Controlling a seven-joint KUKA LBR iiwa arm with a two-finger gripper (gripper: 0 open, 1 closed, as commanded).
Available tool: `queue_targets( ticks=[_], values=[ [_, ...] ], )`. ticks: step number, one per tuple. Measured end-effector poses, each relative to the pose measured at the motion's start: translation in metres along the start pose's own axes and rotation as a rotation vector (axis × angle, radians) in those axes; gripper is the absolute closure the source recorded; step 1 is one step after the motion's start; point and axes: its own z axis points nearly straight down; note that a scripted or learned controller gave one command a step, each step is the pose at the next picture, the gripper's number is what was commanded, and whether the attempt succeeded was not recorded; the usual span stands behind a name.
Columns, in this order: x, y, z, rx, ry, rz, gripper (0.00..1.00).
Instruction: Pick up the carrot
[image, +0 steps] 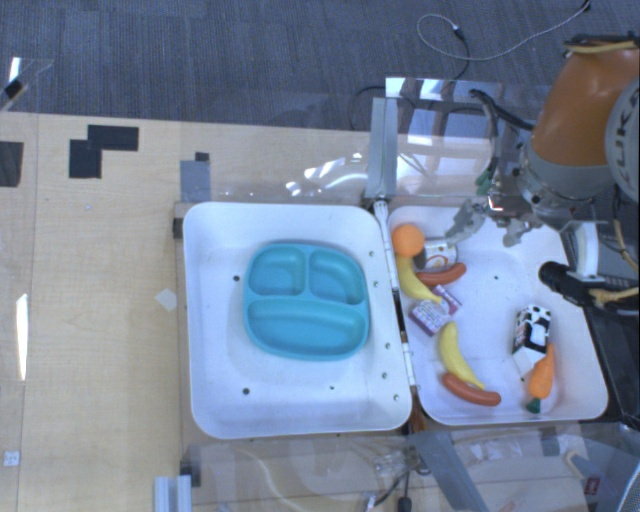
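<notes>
The left bin (210, 390) holds a blue divided plate (306, 300); the right bin (585, 400) holds an orange (406, 240), two bananas (412, 282), two sausages (441, 273), a purple packet (431, 315) and a black-and-white toy (532, 328); the carrot (541, 377) lies near its right front corner; the gripper (492, 218) hangs above the bin's back, well apart from the carrot, whether open or closed I cannot tell.

Carrot (541, 377) hugs the right bin's wall (600, 395) — black-and-white toy (532, 328) crowds it; its left lies open.
</notes>
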Motion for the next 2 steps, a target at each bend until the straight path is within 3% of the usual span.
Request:
queue_targets(
  ticks=[1,2],
  values=[
    [0.071,0.043,0.057,0.001,0.000,0.011,0.00],
    [0.089,0.061,0.055,-0.003,0.000,-0.024,0.00]
  ],
)
